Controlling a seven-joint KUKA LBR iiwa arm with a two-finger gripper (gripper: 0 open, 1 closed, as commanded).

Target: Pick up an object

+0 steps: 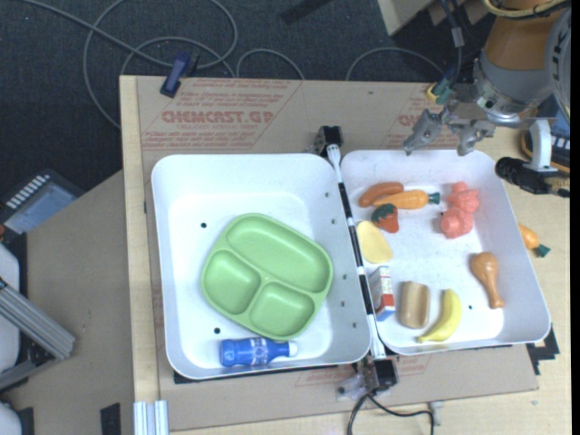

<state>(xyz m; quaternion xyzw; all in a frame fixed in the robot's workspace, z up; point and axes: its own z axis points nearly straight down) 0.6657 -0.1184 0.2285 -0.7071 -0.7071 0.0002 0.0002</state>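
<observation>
**End effector above the far edge of the right bin**

The right bin (517, 320) holds the toys. The end effector (447, 134) hovers open and empty; the carrot (412, 199) lies nearer, slightly left, long axis left-right.

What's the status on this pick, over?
Gripper open, nothing held, above the right bin's far rim. Toys untouched in that bin: carrot, pink toy, banana. Nothing blocking.

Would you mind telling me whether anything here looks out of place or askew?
One thing: a small orange toy sits up on the right bin's rim rather than inside it. The blue bottle lies on its side.
</observation>
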